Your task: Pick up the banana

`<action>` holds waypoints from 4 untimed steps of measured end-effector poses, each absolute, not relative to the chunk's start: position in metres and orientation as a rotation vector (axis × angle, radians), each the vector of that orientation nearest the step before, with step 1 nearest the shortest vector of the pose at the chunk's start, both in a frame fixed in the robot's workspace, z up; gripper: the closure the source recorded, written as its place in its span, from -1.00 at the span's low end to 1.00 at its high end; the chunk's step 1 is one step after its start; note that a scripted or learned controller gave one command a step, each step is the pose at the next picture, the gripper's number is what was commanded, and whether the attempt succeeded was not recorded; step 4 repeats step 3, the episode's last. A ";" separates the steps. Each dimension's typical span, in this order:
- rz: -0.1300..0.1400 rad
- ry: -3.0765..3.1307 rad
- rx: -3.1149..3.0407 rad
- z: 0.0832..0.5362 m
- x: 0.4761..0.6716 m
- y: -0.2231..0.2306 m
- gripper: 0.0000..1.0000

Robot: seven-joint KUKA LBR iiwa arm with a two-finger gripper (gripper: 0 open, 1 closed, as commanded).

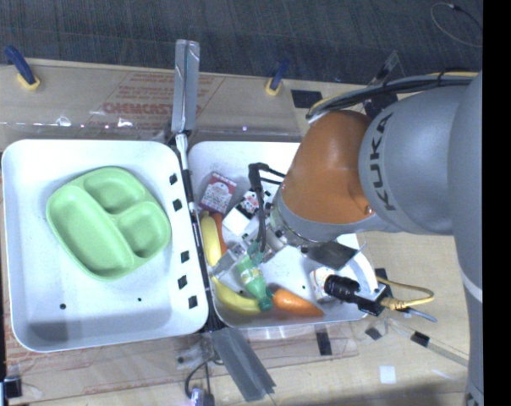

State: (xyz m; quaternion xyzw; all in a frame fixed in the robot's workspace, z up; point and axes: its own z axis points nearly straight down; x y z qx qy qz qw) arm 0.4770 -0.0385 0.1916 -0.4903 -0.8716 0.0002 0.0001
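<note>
A yellow banana (211, 240) lies along the left wall of the right bin (239, 152). Its lower end curves toward the near corner, partly covered by a green bottle (252, 282). My gripper (258, 245) is low over the middle of that bin, just right of the banana and above the bottle. The orange wrist band and grey arm hide most of the gripper from above. Nothing is visibly held.
An orange carrot (296, 303) lies by the near wall, right of the bottle. A red and white packet (217, 191) and small white items (249, 203) sit toward the bin's far side. The left bin (27, 311) holds a green divided plate (110, 220).
</note>
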 end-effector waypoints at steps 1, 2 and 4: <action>0.000 -2.745 -1.529 0.191 0.477 0.028 -1.00; 0.002 -2.735 -1.542 0.191 0.500 -0.018 -1.00; 0.003 -2.698 -1.603 0.191 0.476 -0.034 -1.00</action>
